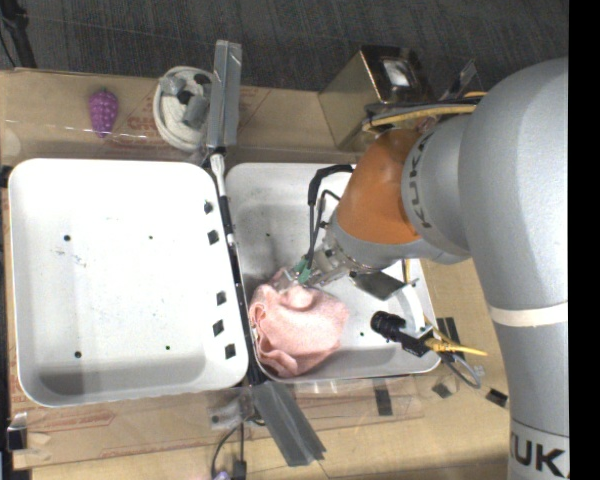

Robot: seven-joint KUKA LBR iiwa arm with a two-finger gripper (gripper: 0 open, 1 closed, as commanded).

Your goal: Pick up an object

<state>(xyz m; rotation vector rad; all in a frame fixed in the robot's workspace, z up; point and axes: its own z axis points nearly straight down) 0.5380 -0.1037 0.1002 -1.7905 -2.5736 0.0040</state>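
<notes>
One pink cloth (pixel 298 330) lies bunched in the right bin (pixel 270 193), lower corner beside the left bin (pixel 110 198). Arm (pixel 380 208) sets the jaws at its upper edge — spread or pinching, can't tell. Small purple object (pixel 103 110) on table (pixel 50 93) beyond left bin.

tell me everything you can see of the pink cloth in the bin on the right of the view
The pink cloth looks like soft, pale pink fabric, crumpled into a rounded heap with folds and creases across it. It lies in the right-hand bin, in the near corner next to the other bin, resting on the floor and pressed against the side wall there. The gripper is at the heap's far edge; whether it actually touches the cloth cannot be told.
</notes>
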